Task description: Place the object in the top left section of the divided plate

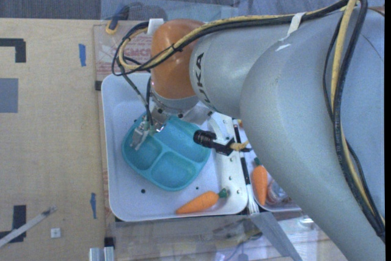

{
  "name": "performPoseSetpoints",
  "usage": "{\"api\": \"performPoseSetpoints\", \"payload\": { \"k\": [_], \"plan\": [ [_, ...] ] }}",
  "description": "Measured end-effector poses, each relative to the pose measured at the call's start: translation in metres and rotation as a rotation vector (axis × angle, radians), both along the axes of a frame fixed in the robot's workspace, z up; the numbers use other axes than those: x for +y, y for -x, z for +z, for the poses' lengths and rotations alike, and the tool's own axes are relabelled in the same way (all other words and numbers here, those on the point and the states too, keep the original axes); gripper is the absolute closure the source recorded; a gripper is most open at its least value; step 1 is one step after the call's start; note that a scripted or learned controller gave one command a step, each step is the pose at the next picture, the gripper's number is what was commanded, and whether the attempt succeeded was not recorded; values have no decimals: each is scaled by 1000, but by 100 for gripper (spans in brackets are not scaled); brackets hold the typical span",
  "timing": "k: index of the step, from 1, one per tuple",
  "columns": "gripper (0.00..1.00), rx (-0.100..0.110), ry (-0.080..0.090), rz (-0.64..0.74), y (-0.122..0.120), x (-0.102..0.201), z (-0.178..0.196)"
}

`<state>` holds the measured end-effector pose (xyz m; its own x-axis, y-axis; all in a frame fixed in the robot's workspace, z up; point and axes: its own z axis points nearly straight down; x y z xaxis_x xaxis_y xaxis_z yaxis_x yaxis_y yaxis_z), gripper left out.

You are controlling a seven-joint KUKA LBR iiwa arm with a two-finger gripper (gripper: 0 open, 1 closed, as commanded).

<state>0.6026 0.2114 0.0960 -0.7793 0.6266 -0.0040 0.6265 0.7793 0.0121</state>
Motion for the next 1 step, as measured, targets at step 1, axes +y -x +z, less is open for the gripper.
{"api": "performPoseSetpoints", "payload": {
  "k": [1],
  "plan": [
    [0,-13,9,324,0,9,1]
  ]
}}
